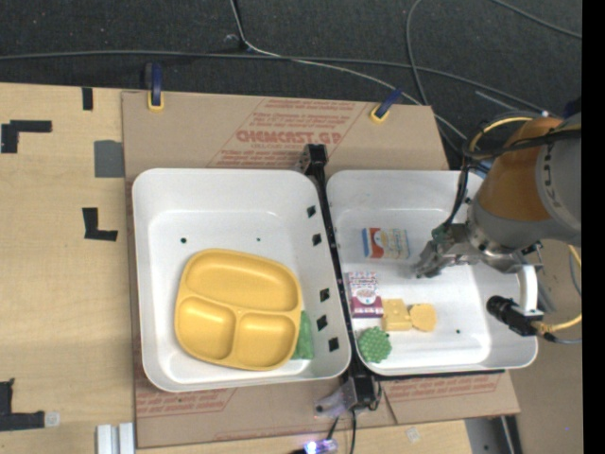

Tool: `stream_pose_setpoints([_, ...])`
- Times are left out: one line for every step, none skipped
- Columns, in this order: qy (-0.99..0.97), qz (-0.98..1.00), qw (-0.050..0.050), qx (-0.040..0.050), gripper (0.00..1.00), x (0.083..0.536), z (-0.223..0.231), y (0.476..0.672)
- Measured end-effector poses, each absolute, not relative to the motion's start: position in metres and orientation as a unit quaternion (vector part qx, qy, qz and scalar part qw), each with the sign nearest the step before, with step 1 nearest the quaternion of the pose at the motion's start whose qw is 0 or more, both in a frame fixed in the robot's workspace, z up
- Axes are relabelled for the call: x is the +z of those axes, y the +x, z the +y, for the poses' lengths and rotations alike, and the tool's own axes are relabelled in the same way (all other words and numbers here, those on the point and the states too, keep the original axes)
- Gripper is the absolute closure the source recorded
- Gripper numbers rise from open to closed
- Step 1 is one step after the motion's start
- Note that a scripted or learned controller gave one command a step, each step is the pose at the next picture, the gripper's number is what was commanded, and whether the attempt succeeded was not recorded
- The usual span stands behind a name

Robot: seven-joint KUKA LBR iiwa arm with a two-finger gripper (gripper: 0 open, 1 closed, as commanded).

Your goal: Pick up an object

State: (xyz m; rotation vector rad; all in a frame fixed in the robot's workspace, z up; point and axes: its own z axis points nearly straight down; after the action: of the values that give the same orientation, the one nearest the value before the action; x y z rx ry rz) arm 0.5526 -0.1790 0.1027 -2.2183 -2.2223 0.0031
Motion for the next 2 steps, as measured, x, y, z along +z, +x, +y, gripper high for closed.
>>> stream_pose_setpoints([-0.707,-0.707,-0.002,-0.0008,1.00,0.163,-0.186,0.556])
stream_pose_setpoints([-0.707,-0.707,-0.002,-0.0006,1.00,0.212,-0.191,0.549])
